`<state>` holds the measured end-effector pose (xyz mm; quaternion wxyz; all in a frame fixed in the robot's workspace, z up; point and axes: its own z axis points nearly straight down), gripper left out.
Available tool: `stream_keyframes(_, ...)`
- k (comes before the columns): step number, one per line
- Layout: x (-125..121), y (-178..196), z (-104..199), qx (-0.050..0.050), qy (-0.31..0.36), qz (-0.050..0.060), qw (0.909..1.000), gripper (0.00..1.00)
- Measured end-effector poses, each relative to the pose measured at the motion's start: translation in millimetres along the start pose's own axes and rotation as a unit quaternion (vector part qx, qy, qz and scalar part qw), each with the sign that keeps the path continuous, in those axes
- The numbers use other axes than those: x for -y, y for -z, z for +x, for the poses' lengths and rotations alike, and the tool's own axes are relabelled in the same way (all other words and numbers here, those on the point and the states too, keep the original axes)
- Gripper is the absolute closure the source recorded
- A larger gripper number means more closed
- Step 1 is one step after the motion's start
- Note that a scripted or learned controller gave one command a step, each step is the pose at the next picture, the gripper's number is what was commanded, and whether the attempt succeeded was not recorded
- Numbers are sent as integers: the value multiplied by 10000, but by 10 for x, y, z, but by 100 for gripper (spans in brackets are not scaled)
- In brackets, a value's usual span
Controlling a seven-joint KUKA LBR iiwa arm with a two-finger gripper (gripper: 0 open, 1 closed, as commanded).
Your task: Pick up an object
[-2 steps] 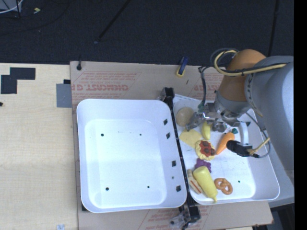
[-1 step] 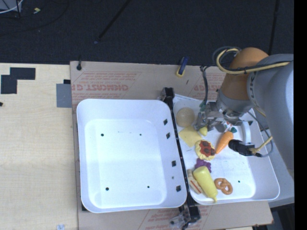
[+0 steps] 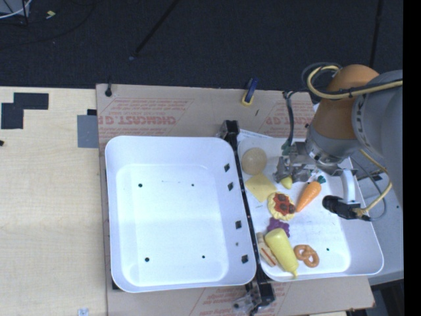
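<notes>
Arm [image 3: 355, 120] comes in from the right, grey body with the orange band sitting above the wrist, bent down over the right bin [image 3: 358, 259]. Wrist points down and toward the bin's upper-left part. Gripper [image 3: 291, 171] is low in the right bin, near its back, just right of the beige ball [image 3: 254, 158] and just left of the carrot [image 3: 308, 196]. Cannot tell if the fingers are apart or together (metal parts blur into each other from this angle), and nothing is visibly between them.

Candidate objects are all in the right bin, crowded along its left side:
- beige ball near the back-left corner
- pale yellow piece [image 3: 260, 187] just in front of the ball
- red and yellow item [image 3: 281, 205] beside it, touching or nearly touching the carrot's lower end
- carrot tilted, green tip up toward the gripper
- purple piece [image 3: 277, 226] below the red and yellow item
- yellow-green corn-like item [image 3: 281, 250] lying at a slant near the front
- pretzel [image 3: 306, 255] just right of it
- small striped piece [image 3: 265, 255] at the corn-like item's left (too small to identify)

A black part [image 3: 339, 206] with cables hangs off the arm over the bin's right half.

Left bin [image 3: 125, 176] sits touching the right bin along the middle divider. Both bins rest on a cardboard sheet [image 3: 164, 114] on the tabletop [image 3: 46, 209]. Blue and yellow clip [image 3: 249, 92] at the cardboard's back edge.
</notes>
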<state>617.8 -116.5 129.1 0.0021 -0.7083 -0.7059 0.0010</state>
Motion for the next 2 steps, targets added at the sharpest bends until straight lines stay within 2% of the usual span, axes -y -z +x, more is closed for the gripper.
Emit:
stream_keyframes(1,-89,508,310,4,30,-33,10000,100)
stream_keyframes(2,-262,589,802,-2,41,-18,10000,100)
